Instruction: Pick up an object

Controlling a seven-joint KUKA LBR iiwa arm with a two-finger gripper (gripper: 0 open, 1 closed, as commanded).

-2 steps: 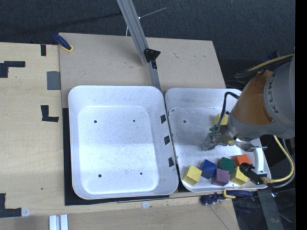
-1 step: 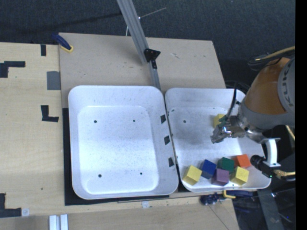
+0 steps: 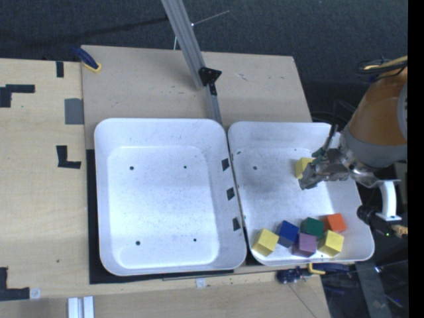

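Bottom of the frame first: a cluster of small blocks (image 3: 301, 236) sits along the near edge of the right bin (image 3: 265, 151). Farther up, the gripper (image 3: 317, 174) hangs over the bin's right side, and a yellow block (image 3: 303, 166) pokes out just left of it, touching or nearly so. Can't tell how the jaws stand. The block looks small, cube-ish, no real long axis.
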